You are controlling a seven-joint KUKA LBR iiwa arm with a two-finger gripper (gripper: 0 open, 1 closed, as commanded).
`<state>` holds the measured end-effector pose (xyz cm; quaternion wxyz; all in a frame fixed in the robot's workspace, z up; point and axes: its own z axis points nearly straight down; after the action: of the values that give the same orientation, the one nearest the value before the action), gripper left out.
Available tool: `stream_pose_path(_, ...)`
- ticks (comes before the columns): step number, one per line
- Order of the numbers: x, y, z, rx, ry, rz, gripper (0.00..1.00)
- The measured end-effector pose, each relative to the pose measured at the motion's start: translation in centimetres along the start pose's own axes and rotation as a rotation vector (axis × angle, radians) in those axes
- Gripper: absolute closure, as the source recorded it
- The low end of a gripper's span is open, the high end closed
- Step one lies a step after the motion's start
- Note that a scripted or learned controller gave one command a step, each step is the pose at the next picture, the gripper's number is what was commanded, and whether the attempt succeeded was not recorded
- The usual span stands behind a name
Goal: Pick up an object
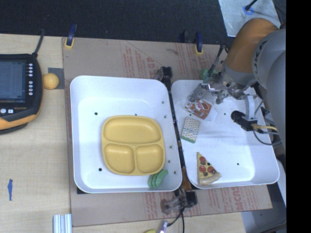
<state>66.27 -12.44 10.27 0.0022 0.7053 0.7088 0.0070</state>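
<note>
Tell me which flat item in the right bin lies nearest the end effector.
The red-and-white printed packet, directly below the end effector; the green checkered packet and pizza slice lie farther away.

The plastic divided tray [132,144] is yellow. The small bumpy toy [157,179] is green. The toy pizza slice [206,168] has red dots. The flat card [190,129] has green-and-white checks.

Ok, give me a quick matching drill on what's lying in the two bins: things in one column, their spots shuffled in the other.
Things:
1. yellow divided tray
2. green item
3. pizza slice
4. red packet

Places:
A. right bin, near front edge
B. left bin, centre
C. right bin, by the gripper
D. left bin, front right corner

Pairs: 1-B, 2-D, 3-A, 4-C
</note>
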Motion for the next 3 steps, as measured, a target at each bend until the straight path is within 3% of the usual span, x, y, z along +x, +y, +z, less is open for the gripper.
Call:
stream_pose_path(1, 0.1, 0.3, -1.5, -0.007, 0.001, -0.003, 1.00)
stream_pose_path(2, 0.1, 0.3, -1.4, -0.006, 0.001, -0.004, 0.00)
stream_pose_path(3, 1.7, -1.1, -0.4, -0.004, -0.008, 0.002, 0.00)
